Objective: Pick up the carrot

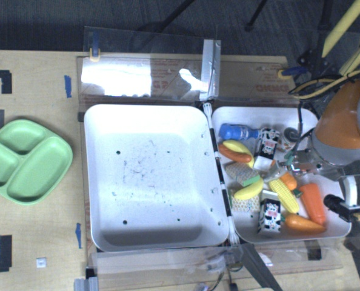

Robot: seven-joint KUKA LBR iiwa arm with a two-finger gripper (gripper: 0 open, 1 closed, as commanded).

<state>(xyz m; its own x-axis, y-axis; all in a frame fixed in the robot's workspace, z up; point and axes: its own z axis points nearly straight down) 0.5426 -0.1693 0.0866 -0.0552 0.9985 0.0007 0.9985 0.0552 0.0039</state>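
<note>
Your carrot (313,202) lies in the right bin (248,115), near its right wall, beside the corn cob (284,195) and above a second orange piece (303,224). The gripper (295,162) sits just left of the carrot among the toys; you cannot tell how it stands. The left bin (150,174) adjoins.

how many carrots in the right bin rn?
2 by my read: one carrot upright near the bin's right side, another orange one lying along the front edge. Clutter may hide more.
</note>
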